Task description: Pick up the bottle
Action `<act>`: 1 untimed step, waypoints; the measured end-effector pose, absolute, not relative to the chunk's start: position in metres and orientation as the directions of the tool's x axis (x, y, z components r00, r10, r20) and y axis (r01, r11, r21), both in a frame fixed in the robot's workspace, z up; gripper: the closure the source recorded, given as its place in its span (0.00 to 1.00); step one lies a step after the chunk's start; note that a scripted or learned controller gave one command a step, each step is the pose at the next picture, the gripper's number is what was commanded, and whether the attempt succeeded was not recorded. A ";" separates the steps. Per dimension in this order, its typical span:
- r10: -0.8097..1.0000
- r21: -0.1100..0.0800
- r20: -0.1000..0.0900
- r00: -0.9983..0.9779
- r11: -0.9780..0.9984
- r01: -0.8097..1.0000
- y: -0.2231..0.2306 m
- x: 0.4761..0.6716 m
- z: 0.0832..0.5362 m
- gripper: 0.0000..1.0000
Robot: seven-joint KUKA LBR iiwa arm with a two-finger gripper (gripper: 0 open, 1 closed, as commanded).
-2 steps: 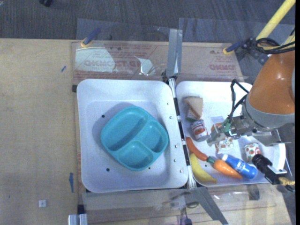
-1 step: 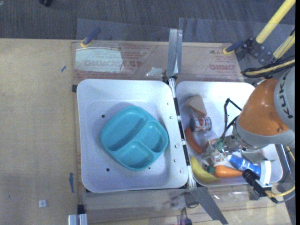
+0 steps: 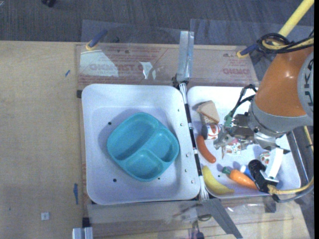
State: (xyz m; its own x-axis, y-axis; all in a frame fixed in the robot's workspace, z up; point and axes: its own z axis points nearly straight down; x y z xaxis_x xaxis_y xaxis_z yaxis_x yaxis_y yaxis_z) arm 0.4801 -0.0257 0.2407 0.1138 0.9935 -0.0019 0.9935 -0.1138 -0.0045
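Note:
My gripper (image 3: 225,141) hangs low over the middle of the right bin (image 3: 294,183), reached in from the right. A small bottle-like thing with a red and white label (image 3: 213,130) lies just left of it, close to the gripper's tip. Another small white and red piece (image 3: 233,148) shows right under the gripper, partly hidden by it. I cannot tell whether either one is touched or held.
The right bin also holds a tan wedge (image 3: 209,111), a red sausage (image 3: 206,149), a banana (image 3: 215,182) and a carrot (image 3: 242,178). In the left bin (image 3: 94,148) lies a teal divided plate (image 3: 143,146). A metal divider (image 3: 185,59) stands behind the bins.

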 end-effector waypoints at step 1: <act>1.000 -0.003 -0.002 -0.017 0.017 1.000 -0.068 0.480 0.266 1.00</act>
